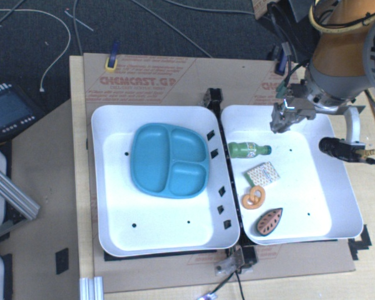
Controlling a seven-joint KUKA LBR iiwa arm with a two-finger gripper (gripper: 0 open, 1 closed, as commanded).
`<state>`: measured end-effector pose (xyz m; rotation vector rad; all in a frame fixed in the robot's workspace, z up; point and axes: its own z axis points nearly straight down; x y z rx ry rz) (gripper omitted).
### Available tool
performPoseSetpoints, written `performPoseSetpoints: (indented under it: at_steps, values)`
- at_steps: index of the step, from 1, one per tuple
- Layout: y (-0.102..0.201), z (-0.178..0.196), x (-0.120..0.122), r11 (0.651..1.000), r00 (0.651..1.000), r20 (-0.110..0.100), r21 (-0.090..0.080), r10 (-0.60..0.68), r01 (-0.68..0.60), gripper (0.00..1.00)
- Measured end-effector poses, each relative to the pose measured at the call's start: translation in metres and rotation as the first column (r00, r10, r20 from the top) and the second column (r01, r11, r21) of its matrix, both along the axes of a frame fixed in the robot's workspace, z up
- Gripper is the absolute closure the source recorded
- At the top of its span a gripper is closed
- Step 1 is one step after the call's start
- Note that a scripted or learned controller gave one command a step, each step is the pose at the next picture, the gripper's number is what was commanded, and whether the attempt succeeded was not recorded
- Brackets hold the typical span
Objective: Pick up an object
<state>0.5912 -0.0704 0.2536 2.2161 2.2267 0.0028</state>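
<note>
Approach step: gripper (280, 126) above right bin (337, 186), jaws' state unclear, nothing held; next, descend onto green bottle (249, 149).

Two bins (112, 230), one plate (170, 160), four small items (260, 174).

bins (112, 167): glossy white plastic | plate (170, 160): smooth blue plastic

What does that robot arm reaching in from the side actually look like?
The arm is a thick, rounded grey limb with a broad orange band above its wrist. A yellow cable loops over its top. It narrows to a small grey metal gripper, with thin coloured wires beside the wrist.
</note>
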Motion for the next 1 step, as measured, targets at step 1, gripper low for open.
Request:
performPoseSetpoints:
  at_steps: [1]
  values:
    - [0.0413,-0.0058,0.0115,1.000,1.000,0.000,0.000,0.000,0.000,1.00]
